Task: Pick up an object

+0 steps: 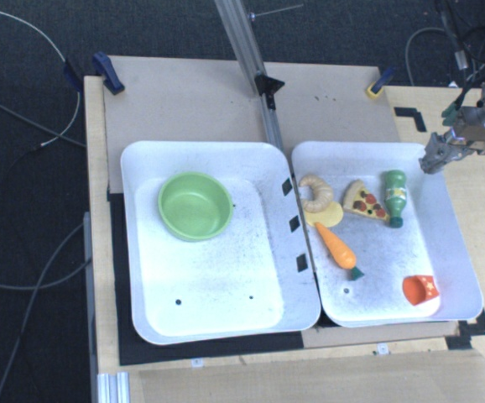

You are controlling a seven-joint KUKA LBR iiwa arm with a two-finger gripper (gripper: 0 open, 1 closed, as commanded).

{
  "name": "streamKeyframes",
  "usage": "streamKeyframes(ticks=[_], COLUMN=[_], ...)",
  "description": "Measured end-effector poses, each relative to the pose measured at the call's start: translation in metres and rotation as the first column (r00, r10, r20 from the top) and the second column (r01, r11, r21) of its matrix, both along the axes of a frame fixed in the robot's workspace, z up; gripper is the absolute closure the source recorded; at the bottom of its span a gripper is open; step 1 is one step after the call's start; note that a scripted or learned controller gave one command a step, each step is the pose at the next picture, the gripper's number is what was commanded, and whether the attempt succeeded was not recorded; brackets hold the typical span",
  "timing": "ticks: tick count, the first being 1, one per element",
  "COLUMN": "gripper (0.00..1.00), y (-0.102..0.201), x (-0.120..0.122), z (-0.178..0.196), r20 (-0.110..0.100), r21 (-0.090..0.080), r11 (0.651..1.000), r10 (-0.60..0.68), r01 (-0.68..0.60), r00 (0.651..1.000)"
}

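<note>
Gripper [434, 159] sits at the right edge of the frame, upper-mid, over the top-right rim of the right bin [456, 225]; whether its tips are spread or pressed together can't be told at this res, and nothing shows between them. Nearest candidate for the pick is the green bottle [394, 196], lying just left of and a bit below the gripper in the frame, so the coming move looks like a short shift left and down rather than a reach across. Bottle's long axis runs approx. top-to-bottom in the frame, cap end toward the bottom, w/ a pale label band around the middle; it lies flat, so a grasp across the narrow body seems the likely approach. Just left of it, close to touching, lies the pizza slice [365, 201], a yellow wedge w/ red dots. Further left, near the bin's left wall, a tan donut [316, 193] rests against a yellow disc [326, 216], and an orange carrot [337, 248] runs diagonally toward bottom right, green tip low. A small orange-red piece [419, 289] sits alone in the bin's lower-right corner. Left bin [142, 309] holds a green bowl [195, 206], well apart from the gripper.
</note>
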State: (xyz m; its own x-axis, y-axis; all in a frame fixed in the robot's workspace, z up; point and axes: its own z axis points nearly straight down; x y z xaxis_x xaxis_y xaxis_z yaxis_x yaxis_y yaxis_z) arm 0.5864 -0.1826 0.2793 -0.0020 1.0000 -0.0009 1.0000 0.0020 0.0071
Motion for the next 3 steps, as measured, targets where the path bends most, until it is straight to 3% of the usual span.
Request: streamKeyframes(ticks=[1,3], gripper=[1.0,1.0], y=[0.055,0.16], x=[-0.008,-0.028], z=[-0.016,-0.007], r20=[-0.016,-0.018], r21=[0.007,0.008], r11=[1.0,1.0], r10=[0.003,0.004], r01=[-0.002,-0.004], r00=[1.0,1.0])
